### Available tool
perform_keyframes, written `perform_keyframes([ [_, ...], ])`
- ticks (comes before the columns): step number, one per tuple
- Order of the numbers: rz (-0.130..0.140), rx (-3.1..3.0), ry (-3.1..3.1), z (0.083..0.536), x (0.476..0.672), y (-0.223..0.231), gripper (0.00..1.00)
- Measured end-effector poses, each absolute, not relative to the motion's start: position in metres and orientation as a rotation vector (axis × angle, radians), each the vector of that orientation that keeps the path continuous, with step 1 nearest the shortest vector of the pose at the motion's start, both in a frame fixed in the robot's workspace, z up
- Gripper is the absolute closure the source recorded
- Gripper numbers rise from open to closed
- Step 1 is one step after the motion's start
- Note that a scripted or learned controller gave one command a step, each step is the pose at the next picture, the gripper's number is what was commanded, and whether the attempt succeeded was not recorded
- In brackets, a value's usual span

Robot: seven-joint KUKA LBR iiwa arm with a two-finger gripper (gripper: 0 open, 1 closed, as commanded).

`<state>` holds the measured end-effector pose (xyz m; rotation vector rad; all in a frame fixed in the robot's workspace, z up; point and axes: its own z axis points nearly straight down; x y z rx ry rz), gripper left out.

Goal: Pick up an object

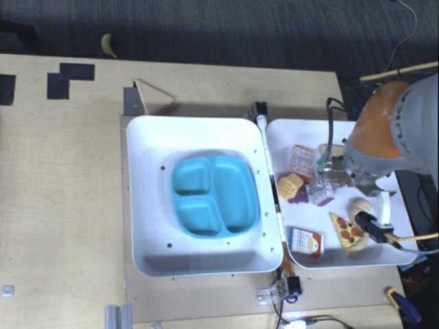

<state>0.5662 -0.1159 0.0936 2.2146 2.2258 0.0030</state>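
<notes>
While the arm (394,125) reaches in over the right bin (278,139), the gripper (328,177) is seen low inside that bin, near its middle; how the gripper is set cannot be told from this view, and nothing can be made out in its grasp. A clear wrapped packet (321,195) is found just beneath the gripper, and a pink-printed packet (302,160) lies just to its left, toward the bin's far wall. A yellow waffle-like piece (290,182) and a purple item (298,193) are placed touching each other, left of the gripper and close to the bin's left wall. A pizza slice (349,231) is laid toward the bin's near right corner, with a tan round item (359,205) just above it. A small printed carton (306,241) rests against the bin's near wall. Beside the right bin, the left bin (147,184) is occupied by a blue divided tray (214,195).
</notes>
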Motion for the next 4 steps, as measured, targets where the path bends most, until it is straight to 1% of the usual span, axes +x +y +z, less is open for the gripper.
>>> perform_keyframes([
  [1, 0.009, 2.212, 2.228, 0.192, 0.62, -0.005, 1.0],
  [2, 0.004, 2.214, 2.231, 0.23, 0.537, 0.056, 1.0],
  [3, 0.001, 2.218, 2.223, 0.19, 0.613, -0.005, 1.0],
  [4, 0.004, 2.215, 2.223, 0.209, 0.65, -0.063, 1.0],
])
